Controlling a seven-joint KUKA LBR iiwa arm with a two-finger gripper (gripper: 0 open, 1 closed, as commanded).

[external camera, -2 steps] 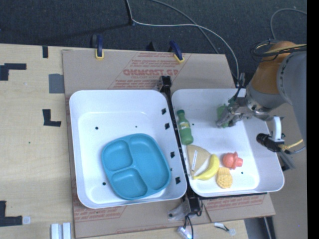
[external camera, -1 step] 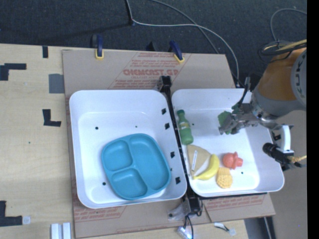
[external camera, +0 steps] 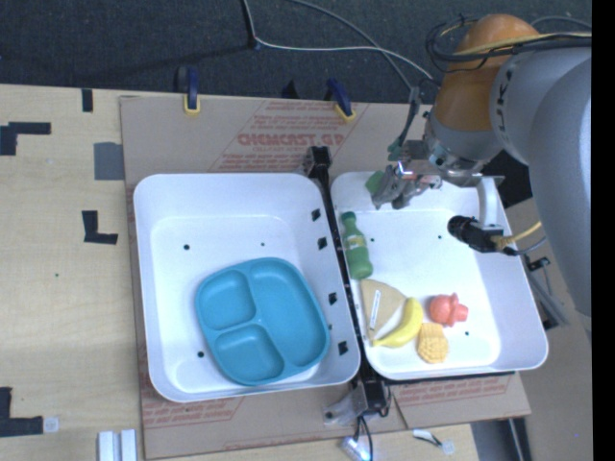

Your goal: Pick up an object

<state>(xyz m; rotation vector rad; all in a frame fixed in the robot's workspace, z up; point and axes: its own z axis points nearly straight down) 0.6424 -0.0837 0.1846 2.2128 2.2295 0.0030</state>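
Two white bins sit side by side on the table; the left bin (external camera: 159, 221) holds a blue tray (external camera: 261, 320), the right bin (external camera: 519, 344) holds the pickable things. The end effector (external camera: 402, 182) hangs over the right bin's far left corner, and whether it is spread or pressed together I cannot tell; nothing shows pinched in it. Nearest it is the green bottle (external camera: 355, 246), lying against the bin's left wall, toward the camera and slightly left of the end effector, its long axis running roughly along that wall. Further toward the near edge lie a wedge (external camera: 381, 303), a banana (external camera: 404, 327), a corn cob (external camera: 432, 344) and a red toy (external camera: 446, 309), clustered close together. By my judgement the bottle is the likeliest target: a short move toward the camera, then down.
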